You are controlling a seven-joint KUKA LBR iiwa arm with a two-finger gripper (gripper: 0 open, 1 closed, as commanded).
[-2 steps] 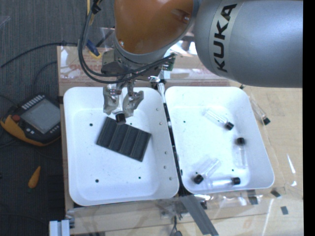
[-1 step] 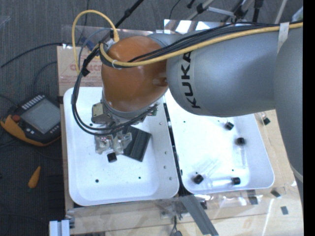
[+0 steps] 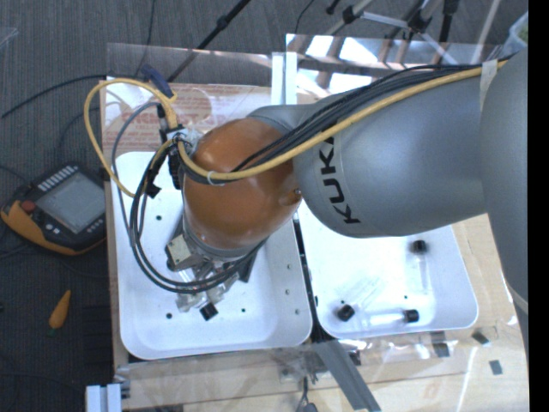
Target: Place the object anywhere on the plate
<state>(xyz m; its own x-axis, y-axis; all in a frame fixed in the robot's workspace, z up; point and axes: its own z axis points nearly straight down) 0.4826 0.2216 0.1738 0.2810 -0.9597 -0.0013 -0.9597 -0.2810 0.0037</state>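
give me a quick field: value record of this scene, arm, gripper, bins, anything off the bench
arm: grey KUKA arm reaching in from the right, orange band above the wrist, over the left bin
gripper: gripper low in the left bin, fingers hidden from this angle
cables: yellow and black cables looped beside the wrist
left bin: white bin, largely covered by the arm
right bin: white bin holding clear items with black caps
plate: cannot tell
off bench: pendant with a screen on the floor at left
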